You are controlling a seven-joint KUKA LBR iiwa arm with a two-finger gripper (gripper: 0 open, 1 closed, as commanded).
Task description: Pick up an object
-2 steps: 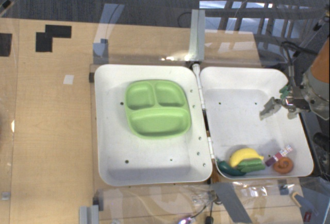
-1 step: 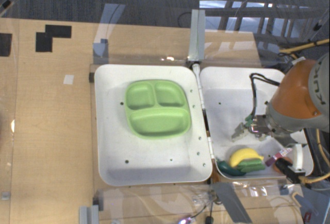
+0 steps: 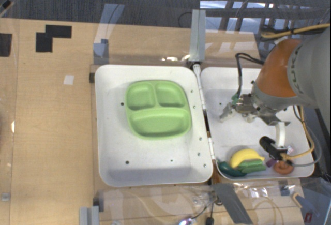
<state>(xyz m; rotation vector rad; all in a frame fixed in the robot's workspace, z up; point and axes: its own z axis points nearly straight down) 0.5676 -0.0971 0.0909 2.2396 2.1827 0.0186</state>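
Arm hanging over the right bin, nothing lifted so far.

The grey arm with the orange band is reaching in from three o'clock, its two-finger gripper (image 3: 234, 107) hovering over the bare white floor of the shallow white right-hand bin (image 3: 220, 81); whether the fingers are spread or closed I cannot tell, and nothing is visible between them. The candidates are lying at the bin's six o'clock edge: a yellow banana-shaped toy (image 3: 246, 156) resting on a dark green pod-like piece (image 3: 243, 167), with a small brown rounded item (image 3: 283, 167) toward four o'clock. A green compartmented plastic plate (image 3: 158, 108) is sitting in the left-hand white bin (image 3: 111, 156). The pick appears wholly undone: descending, closing and lifting are all remaining.
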